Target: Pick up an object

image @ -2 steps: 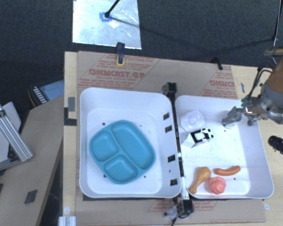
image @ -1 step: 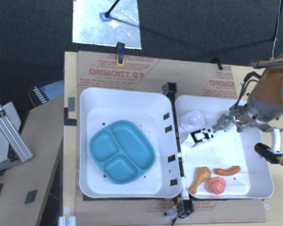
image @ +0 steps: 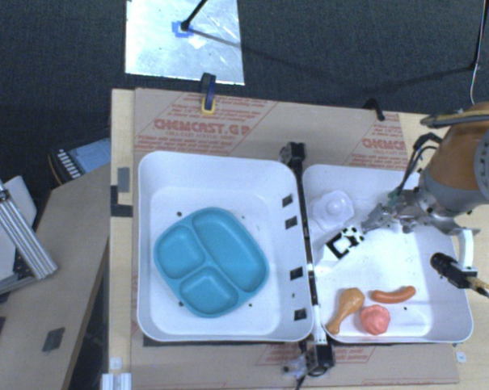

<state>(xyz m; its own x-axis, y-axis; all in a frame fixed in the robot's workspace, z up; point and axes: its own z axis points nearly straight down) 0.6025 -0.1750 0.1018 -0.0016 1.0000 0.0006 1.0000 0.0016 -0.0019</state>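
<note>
Your candidates for picking all sit in the right bin [image: 433, 328]. Along its near edge you have a toy chicken drumstick [image: 345, 308], tan and lying at a slant, with a pink lump [image: 375, 319] just beside it on the right and an orange-red toy sausage [image: 393, 294] just above that lump. The three cluster close together, the sausage and the lump nearly touching. Toward the far left part of the same bin you see a clear plastic piece [image: 334, 207], pale against the white floor, and near it a small black-and-white patterned block [image: 344, 241], close to the wall dividing the bins.

The left bin [image: 164, 174] holds a blue divided plate [image: 212, 261] with three compartments, lying flat and slightly toward the near side, with bare white floor around it.

In the right bin, you have open floor in the middle, between the patterned block and the food cluster, and along the right wall.

The gripper [image: 381, 218] hangs over the far part of the right bin, just right of the clear piece and the patterned block, apart from the food toys. You cannot tell from this view whether it is released or clenched, and nothing is visibly held in it.
</note>
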